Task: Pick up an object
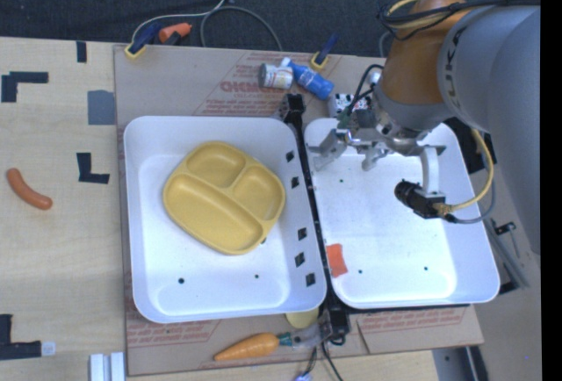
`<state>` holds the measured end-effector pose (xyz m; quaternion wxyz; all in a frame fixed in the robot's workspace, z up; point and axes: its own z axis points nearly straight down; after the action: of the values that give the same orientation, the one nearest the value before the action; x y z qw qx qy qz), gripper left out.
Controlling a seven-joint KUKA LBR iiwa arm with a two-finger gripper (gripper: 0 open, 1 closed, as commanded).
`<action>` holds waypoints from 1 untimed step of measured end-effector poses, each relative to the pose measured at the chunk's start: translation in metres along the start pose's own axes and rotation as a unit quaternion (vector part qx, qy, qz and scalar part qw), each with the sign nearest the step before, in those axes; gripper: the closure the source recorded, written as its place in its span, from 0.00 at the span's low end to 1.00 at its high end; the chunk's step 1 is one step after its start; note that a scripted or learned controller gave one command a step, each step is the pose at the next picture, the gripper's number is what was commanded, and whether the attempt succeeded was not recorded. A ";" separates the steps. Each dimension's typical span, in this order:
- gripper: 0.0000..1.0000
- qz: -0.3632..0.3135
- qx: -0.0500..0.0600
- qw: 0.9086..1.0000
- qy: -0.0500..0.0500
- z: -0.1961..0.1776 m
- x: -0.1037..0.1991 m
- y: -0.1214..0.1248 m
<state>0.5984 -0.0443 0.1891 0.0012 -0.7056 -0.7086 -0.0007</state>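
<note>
Arm (457, 63) comes in from the right edge, orange band over the upper part of the right bin (395, 274). Gripper (351, 147) sits at that bin's upper left, near the divider between the bins. Two grey fingers splay outward, one toward the divider, one toward frame centre; they look parted with nothing between them, bare white bin floor under them.

Left bin (145, 221), centre-left of frame: yellow tray (224, 195) with three compartments, lying flat and tilted relative to the bin walls.

Right bin: small orange block (335, 260) at the lower left, just beside the divider, well apart from the gripper. A black fitting (420, 197) with a yellow cable hangs off the arm over the bin's middle right.

Outside the bins: carrot (248, 347) at bottom centre on the cardboard; sausage (29, 189) at far left on the bench; white and blue bottle (299, 76) lying at top centre above the bins; orange-handled clamp (158, 37) at upper left.
</note>
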 end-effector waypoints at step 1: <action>0.00 0.001 0.000 1.000 -0.001 0.005 -0.003 0.002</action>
<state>0.6005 -0.0471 0.1839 0.0008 -0.7065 -0.7077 0.0004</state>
